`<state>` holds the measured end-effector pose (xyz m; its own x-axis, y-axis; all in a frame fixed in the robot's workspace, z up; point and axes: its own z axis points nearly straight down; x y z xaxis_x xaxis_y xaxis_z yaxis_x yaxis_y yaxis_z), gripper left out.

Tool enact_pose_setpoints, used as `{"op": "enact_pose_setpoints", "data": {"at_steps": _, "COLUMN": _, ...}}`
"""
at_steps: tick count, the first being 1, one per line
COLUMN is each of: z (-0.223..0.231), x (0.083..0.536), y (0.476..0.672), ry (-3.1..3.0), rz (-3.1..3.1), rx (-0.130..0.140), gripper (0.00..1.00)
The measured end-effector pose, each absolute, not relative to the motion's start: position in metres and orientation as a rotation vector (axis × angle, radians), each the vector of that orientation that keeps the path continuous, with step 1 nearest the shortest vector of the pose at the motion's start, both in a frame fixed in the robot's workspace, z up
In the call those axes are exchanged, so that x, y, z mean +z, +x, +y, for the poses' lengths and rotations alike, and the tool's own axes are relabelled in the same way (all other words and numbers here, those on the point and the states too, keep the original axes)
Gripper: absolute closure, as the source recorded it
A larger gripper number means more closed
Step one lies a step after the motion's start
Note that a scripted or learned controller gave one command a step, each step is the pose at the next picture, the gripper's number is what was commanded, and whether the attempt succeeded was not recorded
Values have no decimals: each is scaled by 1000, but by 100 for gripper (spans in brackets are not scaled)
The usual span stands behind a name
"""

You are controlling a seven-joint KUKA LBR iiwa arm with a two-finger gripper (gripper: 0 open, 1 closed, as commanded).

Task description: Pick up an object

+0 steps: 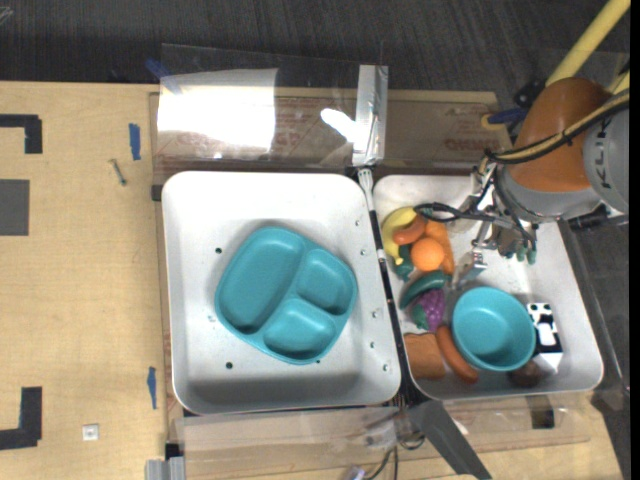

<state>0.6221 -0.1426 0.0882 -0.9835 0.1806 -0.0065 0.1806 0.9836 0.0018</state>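
Seemingly light, hard and slick, the orange toy fruit (429, 255) suits a pinch across its middle; tool (478, 258) hovers nearby, finger state indiscernible.

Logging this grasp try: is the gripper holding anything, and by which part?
Cannot be told. The gripper hangs over the right bin near the orange, too small to judge.

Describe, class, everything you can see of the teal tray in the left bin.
The tray is teal, smooth and plastic-looking, with rounded corners and three hollows: one large on its left, two smaller on its right. All three hold nothing. It lies flat, face up, turned at an angle to the bin's walls, near the middle of the left bin. It touches the bin floor alone; the toys lie in the other bin, apart from it.
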Motion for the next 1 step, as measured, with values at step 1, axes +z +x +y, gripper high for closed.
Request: {"op": "enact_pose_setpoints", "data": {"at_steps": 1, "z": -98, "x": 89, "y": 622, "ry": 448, "rz": 3101, "rx": 2, "gripper": 0}}
